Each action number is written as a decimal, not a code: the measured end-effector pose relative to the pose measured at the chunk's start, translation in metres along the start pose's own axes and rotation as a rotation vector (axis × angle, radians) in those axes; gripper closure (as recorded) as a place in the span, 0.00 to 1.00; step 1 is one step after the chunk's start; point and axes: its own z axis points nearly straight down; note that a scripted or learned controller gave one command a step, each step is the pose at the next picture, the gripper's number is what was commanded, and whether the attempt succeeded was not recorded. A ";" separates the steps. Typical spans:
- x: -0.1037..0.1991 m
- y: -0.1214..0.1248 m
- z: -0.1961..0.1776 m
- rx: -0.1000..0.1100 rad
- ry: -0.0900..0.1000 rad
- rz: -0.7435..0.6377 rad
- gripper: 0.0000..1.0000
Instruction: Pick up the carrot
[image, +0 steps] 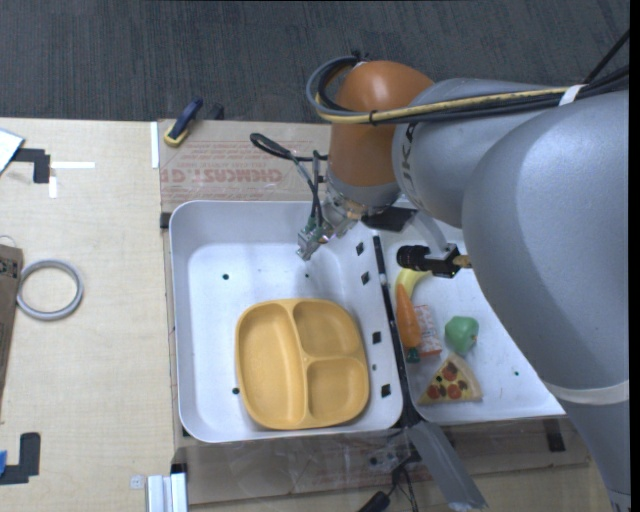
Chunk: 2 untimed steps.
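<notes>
While the yellow three-compartment plastic plate (302, 362) sits in the left white bin (190, 300), the hand (311, 240) hovers at its far side; grip state: cannot tell. Slim orange toy carrot (407, 318) lies in the right bin, beside the divider. Likely light, rigid, slick; grasp mid-body across width.

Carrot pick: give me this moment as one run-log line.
gripper: over left bin, far edge | carrot: in right bin, beside banana | held: nothing seen | plate: in left bin
</notes>
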 end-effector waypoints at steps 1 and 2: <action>0.023 0.014 0.020 0.000 0.000 -0.204 1.00; -0.062 -0.101 -0.080 -0.001 -0.002 -0.124 1.00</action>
